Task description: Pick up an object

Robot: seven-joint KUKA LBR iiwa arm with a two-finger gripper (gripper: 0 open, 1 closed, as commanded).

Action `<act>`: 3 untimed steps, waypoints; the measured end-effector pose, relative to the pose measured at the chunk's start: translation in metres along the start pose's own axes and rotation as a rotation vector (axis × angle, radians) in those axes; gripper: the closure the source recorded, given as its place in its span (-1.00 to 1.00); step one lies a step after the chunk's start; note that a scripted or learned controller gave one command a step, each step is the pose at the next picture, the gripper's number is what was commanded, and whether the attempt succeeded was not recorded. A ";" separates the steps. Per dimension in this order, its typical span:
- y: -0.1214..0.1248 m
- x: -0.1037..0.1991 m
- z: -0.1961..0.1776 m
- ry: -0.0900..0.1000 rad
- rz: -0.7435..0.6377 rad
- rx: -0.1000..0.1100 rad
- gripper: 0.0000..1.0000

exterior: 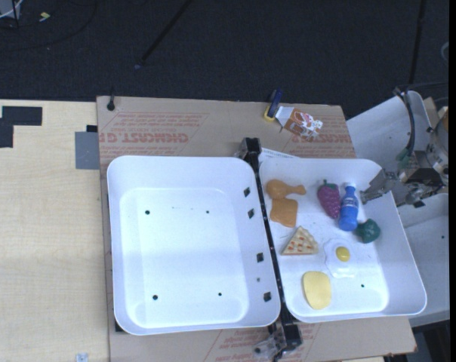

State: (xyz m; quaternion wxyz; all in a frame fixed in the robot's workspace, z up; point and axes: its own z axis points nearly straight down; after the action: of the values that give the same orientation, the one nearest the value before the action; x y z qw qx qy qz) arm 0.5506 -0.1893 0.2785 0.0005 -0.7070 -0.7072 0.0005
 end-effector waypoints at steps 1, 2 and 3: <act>-0.057 0.054 0.039 0.005 -0.002 0.009 -1.00; -0.026 0.090 0.190 0.004 0.000 0.001 -1.00; -0.024 0.085 0.171 0.002 0.006 -0.005 1.00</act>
State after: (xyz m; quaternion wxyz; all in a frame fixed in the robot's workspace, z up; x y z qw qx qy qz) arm 0.5260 -0.1038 0.1077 -0.0008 -0.7093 -0.7050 -0.0019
